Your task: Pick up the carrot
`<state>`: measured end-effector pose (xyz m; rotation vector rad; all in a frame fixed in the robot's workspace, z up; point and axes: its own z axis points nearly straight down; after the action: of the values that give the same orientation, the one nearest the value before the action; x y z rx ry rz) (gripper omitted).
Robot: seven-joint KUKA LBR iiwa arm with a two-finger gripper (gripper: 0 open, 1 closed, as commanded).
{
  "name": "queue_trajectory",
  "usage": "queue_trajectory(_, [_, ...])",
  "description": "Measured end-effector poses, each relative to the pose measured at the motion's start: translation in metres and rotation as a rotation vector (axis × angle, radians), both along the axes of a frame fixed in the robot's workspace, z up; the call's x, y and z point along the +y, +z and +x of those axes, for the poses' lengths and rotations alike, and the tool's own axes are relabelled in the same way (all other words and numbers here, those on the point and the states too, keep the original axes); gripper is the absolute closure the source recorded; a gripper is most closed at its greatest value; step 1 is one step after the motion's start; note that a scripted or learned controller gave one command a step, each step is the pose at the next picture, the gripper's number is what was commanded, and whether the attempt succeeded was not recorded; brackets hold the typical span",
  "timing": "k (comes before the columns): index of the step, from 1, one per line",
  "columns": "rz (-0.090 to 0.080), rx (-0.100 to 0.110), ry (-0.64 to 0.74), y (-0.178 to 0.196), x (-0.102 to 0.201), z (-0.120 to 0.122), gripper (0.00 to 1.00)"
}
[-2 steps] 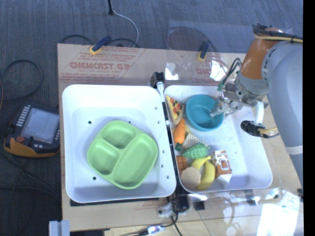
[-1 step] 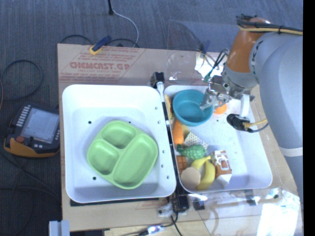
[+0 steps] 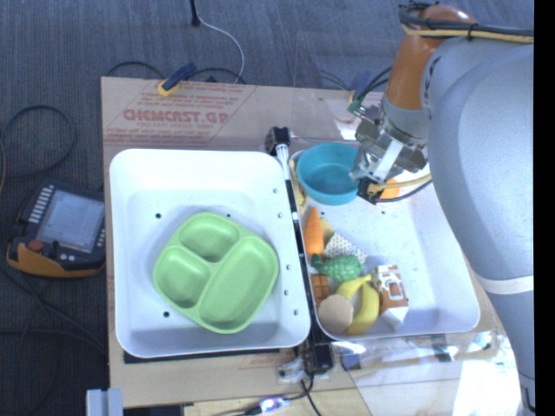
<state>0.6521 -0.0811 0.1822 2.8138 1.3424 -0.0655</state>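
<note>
Pick not done. Carrot [image 3: 313,230] lies untouched, just on the near side of the blue bowl [image 3: 328,178]. Gripper [image 3: 368,178] is at the bowl's right rim; can't tell whether it's apart or closed. Approach, grasp and lift all remain.

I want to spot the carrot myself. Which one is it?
Look in the right bin. Just below the blue bowl, against the left wall, lies the carrot. It is long and orange, unlike the green veg beside it.
</note>
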Motion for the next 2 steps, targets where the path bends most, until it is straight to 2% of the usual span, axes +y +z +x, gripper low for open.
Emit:
queue_trajectory(1, [-0.016, 0.011, -0.259, -0.003, 0.016, -0.007, 1.00])
queue_trajectory(2, [0.012, -0.024, -0.603, -0.003, 0.054, -0.033, 1.00])
